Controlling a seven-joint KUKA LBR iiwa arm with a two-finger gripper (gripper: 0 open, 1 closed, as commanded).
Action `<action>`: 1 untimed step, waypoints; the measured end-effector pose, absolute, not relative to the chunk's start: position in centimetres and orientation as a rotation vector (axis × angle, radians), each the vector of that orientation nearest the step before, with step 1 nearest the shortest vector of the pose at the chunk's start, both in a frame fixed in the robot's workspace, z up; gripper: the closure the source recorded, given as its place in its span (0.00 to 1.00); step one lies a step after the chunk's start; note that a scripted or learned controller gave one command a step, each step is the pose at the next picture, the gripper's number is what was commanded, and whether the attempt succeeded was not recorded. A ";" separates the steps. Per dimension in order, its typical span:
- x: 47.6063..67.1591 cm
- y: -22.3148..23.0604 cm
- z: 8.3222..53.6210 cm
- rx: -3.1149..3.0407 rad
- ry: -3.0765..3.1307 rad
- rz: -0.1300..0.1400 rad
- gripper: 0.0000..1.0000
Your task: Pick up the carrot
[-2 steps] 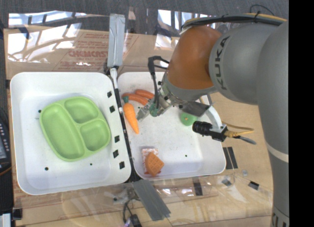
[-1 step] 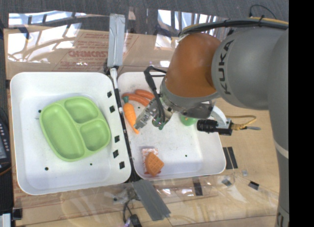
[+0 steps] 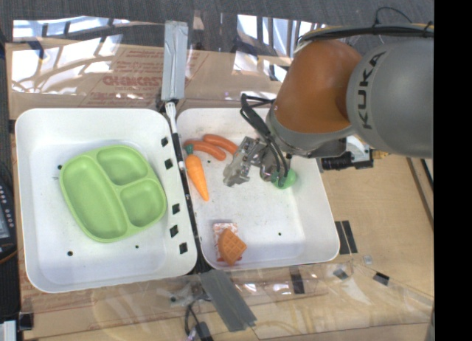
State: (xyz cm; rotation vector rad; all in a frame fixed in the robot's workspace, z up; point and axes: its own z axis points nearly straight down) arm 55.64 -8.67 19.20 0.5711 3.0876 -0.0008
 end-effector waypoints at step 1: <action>54.1 -9.1 11.3 0.440 3.116 0.000 0.00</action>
